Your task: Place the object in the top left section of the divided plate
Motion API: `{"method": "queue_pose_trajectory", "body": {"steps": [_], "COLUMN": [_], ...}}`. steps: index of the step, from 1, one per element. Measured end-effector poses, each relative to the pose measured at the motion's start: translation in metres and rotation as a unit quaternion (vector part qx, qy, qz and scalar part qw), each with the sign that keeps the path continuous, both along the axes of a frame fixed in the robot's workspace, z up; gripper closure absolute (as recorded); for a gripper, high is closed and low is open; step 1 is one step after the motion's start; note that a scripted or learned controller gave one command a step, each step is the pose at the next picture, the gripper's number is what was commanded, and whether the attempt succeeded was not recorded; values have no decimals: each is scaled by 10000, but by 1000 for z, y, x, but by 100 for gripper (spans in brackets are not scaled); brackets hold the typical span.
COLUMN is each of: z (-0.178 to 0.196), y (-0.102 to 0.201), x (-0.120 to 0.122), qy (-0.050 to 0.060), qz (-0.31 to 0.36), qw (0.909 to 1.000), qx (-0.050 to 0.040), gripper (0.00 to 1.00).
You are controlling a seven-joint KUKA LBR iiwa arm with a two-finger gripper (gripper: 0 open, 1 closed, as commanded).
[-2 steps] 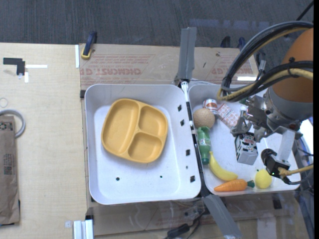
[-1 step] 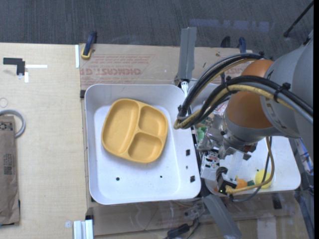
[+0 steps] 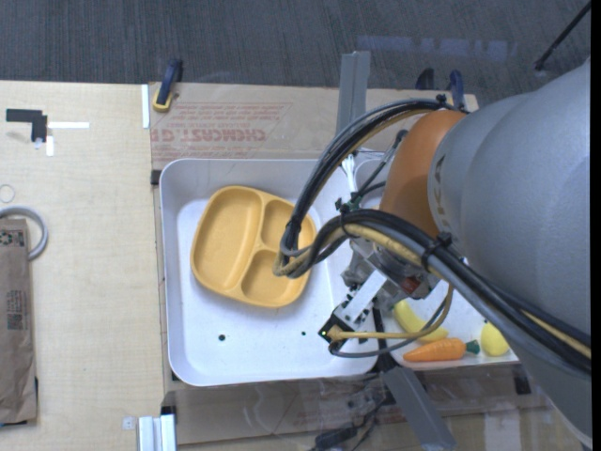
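The yellow plastic divided plate (image 3: 246,244) lies flat in the left shallow white bin (image 3: 178,280). Its one large section is toward the view's left and its two smaller sections are toward the right, and all three hold nothing. The plate's long axis runs from the upper left down to the lower right.

The orange toy carrot (image 3: 434,350) lies well apart from the plate, on the white floor at the lower right, close to the near rim. Its long axis is almost level across the view, with the pointed tip to the left and the green top to the right. Just above it lies a tilted yellow oblong toy (image 3: 408,315), and a yellow lemon-shaped toy (image 3: 495,338) sits to the carrot's right.

The gripper (image 3: 364,285) hangs just right of the plate under a tangle of black cables. Whether it is clenched or released cannot be told, and nothing shows in its grasp.

The bins rest on a pale wooden bench (image 3: 84,177). Printed brown cardboard (image 3: 235,125) lies beyond them, held by a blue clamp (image 3: 170,75). Dark grey carpet (image 3: 235,17) runs along the top.
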State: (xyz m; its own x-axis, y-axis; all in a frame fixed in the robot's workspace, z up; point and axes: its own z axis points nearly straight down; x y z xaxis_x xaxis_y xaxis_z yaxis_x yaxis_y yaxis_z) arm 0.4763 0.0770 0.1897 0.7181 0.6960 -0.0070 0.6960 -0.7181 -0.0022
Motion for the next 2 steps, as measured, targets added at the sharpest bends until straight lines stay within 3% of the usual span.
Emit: {"method": "queue_pose_trajectory", "body": {"steps": [1,2], "z": [-60,-53], "y": [57,55], "x": [0,-1], "qy": [5,30], "qz": [-30,-25], "qw": [10000,10000], "qx": [2,-15], "gripper": [100,100]}}
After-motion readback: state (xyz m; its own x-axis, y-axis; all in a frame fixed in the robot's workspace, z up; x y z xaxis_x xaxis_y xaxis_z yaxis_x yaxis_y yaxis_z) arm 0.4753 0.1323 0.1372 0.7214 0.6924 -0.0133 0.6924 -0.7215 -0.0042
